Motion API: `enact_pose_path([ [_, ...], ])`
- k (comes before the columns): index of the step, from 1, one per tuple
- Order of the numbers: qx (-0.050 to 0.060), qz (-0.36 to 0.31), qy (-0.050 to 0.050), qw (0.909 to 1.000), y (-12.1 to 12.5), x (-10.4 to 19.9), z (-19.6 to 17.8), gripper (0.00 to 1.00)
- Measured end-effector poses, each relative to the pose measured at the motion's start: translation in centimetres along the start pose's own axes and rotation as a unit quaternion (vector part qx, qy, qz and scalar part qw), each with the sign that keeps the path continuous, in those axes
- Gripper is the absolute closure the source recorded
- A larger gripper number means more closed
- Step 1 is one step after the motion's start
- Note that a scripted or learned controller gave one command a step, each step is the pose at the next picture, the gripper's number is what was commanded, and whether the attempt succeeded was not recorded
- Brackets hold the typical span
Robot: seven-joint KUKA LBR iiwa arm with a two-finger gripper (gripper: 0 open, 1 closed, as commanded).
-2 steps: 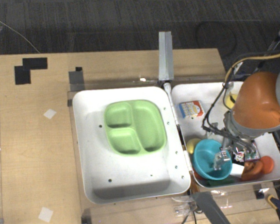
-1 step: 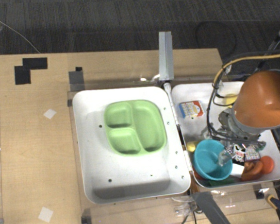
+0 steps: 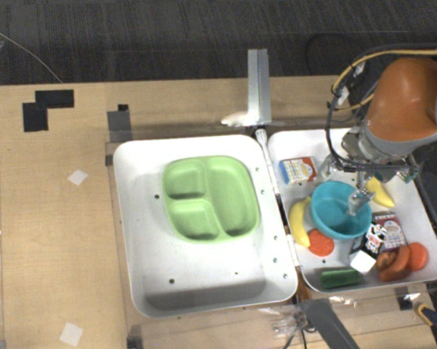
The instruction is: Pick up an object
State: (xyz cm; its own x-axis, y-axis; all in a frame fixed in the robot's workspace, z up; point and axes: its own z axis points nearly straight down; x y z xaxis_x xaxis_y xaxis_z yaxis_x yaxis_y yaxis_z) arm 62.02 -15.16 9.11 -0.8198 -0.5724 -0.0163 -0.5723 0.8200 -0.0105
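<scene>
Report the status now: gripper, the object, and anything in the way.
Gripper down over teal bowl in right bin. Nothing seen held. Banana, small box, orange pieces crowd around bowl.

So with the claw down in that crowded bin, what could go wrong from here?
The claw sits at the rim of the teal bowl, a smooth curved edge that it may slip off. The bowl is hemmed in by a banana, an orange piece and a small carton, so lifting or nudging it could drag or scatter them. The arm also hangs over a yellow item, which it could bump.
</scene>
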Motion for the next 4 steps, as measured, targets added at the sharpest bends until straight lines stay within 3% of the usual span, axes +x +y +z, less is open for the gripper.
enact_pose_path([
  [1,0.001,-0.021,0.0,0.9998,7.1,-1.0,-0.4,0.0],
  [2,0.002,0.046,-0.003,0.9989,8.3,4.2,-0.4,0.0],
  [3,0.0,0.07,0.004,0.9975,5.0,7.3,-4.5,0.0],
  [4,-0.008,0.069,-0.002,0.9976,3.6,7.6,-0.1,0.0],
])
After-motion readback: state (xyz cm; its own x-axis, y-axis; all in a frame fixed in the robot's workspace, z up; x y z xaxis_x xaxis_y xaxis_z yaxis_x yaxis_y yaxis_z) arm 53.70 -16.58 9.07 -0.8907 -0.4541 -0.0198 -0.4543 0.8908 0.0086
